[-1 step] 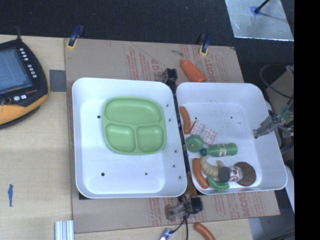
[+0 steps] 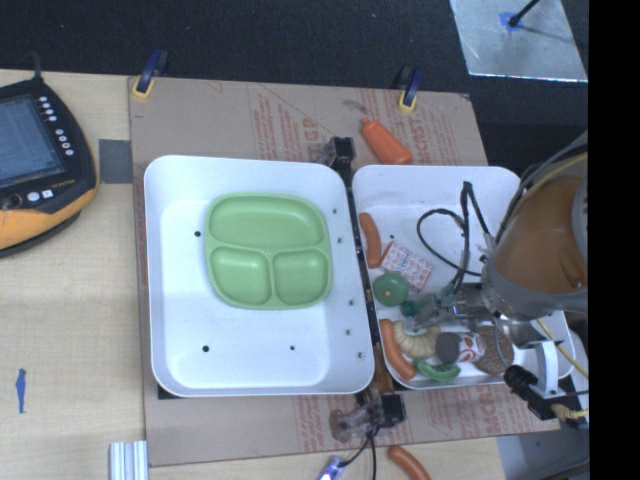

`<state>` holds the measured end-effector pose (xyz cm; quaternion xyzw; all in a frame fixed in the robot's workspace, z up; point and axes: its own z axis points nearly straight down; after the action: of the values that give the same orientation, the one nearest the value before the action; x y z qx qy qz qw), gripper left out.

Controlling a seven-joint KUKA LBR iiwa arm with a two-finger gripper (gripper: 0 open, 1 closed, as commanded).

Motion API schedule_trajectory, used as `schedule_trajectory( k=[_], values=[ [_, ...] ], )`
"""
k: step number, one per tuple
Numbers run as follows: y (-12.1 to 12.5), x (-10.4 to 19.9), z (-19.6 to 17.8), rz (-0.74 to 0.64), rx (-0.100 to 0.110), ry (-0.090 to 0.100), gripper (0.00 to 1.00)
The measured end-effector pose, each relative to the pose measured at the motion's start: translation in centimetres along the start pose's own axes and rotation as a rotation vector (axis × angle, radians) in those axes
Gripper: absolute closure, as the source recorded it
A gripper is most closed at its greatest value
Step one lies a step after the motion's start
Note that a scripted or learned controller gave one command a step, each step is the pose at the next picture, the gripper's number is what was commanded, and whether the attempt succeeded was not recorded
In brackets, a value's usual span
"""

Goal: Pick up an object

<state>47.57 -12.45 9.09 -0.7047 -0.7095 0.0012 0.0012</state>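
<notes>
Hand [image 2: 425,313] hung low in the right bin [image 2: 440,180], over clutter by the green ball [image 2: 389,288]; grip state could not be told. Likely best: drop straight onto one item, e.g. orange sausage [image 2: 396,353], clear of the bin wall.

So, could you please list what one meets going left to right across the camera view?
Orange-and-black teach pendant → green three-compartment plastic plate in the left white bin → dark green round cap → orange-banded grey arm.
</notes>
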Motion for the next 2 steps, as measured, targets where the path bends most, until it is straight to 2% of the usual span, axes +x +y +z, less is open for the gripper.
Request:
schedule_trajectory(
  k=[1, 2],
  values=[
    [4.9, -0.2, -0.1, 0.0, 0.0, -0.001, 0.0],
    [14.1, 1.5, -0.1, 0.004, -0.001, 0.001, 0.0]
  ],
)
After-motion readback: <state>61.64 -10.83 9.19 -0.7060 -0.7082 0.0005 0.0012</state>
